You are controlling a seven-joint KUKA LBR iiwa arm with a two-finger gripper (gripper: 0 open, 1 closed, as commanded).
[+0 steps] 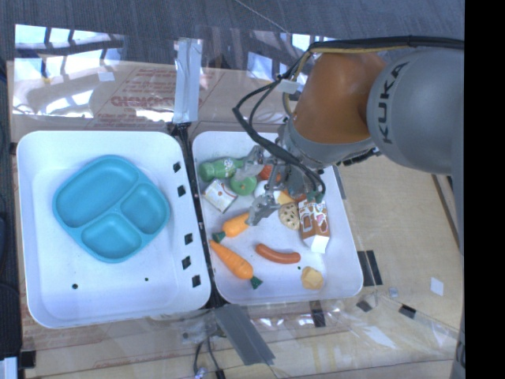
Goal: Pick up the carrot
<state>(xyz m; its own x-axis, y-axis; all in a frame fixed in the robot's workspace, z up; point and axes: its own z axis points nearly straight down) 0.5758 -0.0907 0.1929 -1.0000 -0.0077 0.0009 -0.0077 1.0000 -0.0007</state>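
Pincer (264, 204) just beside orange piece (235, 227)

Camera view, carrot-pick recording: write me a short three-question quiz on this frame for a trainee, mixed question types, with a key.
1. True or false: the carrot lies in the same bin as the blue divided plate.
2. Multiple choice: which item lies nearest the carrot's green end? A) the sausage B) the green bottle C) the carton
3. Fill in: the gripper is over the ____ bin as this view shows it.

Key:
1. False; the carrot is in the right bin, near its left wall, and the plate is in the left bin.
2. A.
3. Right.
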